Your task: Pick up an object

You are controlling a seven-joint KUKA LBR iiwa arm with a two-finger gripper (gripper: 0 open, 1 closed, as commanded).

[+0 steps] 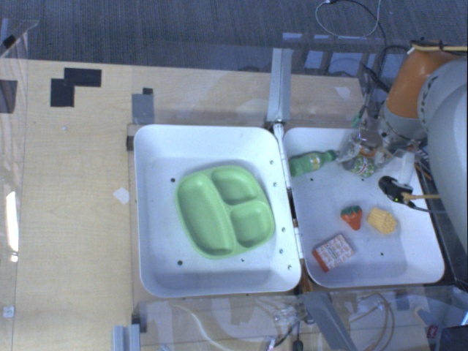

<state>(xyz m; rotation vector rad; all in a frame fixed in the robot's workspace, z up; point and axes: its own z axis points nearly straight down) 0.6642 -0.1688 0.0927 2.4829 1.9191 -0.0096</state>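
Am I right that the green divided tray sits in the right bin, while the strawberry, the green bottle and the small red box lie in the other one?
Not quite: the camera view shows the green divided tray in the left bin. The strawberry, green bottle and small red box lie in the right bin.

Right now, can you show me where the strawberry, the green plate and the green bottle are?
strawberry (352,217): camera view, on the middle of its red body, in the right bin.
green plate (219,212): camera view, on the ridge between its compartments, in the left bin.
green bottle (308,162): camera view, on the middle of its body.
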